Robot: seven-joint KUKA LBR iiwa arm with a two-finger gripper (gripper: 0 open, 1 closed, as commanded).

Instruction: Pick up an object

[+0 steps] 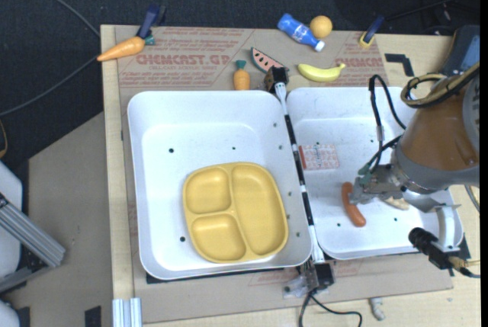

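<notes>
Step in hand: reach and grasp. The arm (438,142) comes in from the right over the right bin (343,116), and the pincer (367,187) sits low, just beside the upper end of the sausage (352,209), maybe touching it. Can't tell whether the pincer is open or closed; the wrist hides it. Nothing is seen gripped. The sausage lies flat on the right bin's floor, near the front.

Next move, as I judge it: get the pincer squarely over the sausage's middle, close, then lift. It's small and round, so it could roll or slip out.

Containers: the right bin holds the sausage and a small printed card (319,157) further back, well apart from it. The left bin (152,135) holds a yellow tray (234,210) with three compartments, nothing in them.

On the worktop (191,59) behind the bins: carrot (122,49), small carrot (242,78), melon slice (263,59), banana (320,72), bottle (299,31), orange (322,26).
</notes>
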